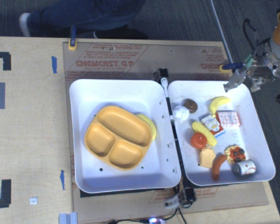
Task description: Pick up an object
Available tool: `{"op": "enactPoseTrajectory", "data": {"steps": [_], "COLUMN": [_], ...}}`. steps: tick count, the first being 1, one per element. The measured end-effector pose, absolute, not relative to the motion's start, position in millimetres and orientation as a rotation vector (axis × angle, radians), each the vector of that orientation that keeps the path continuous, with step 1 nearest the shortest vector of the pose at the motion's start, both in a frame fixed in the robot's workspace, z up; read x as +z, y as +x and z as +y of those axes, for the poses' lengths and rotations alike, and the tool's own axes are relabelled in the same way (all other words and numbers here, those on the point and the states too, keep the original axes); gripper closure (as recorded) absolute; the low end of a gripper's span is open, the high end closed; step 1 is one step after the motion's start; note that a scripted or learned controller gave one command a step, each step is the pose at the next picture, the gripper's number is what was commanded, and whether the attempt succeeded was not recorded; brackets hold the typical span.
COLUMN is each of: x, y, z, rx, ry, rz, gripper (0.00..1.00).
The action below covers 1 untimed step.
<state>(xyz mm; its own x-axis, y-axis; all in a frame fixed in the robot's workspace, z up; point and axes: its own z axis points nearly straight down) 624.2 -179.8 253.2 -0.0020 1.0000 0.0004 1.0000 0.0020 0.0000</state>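
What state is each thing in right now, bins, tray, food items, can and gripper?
Gripper: above the right bin's far rim, nothing seen between its fingers.
Left bin: holds the tray.
Tray: right way up, compartments bare.
Right bin: holds the small items.
Banana: lying loose near the far rim.
Tomato: resting against the corn.
Can: on its side.
Sausage: lying flat.

I'm seeing even, fairly bright overhead light washing over the two white bins [79, 97], which are glaring slightly and casting only soft shadows inside their rims. Beyond the bins' far edge the floor is falling dim, and fine detail is looking soft and grainy throughout.
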Motion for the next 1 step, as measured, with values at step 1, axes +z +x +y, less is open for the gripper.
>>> {"op": "enactPoseTrajectory", "data": {"steps": [1], "x": [115.1], "y": [579.9], "z": [-186.3], "rx": [-0.005], "ry": [-2.223], "rz": [-2.227], "gripper": [0.0]}}
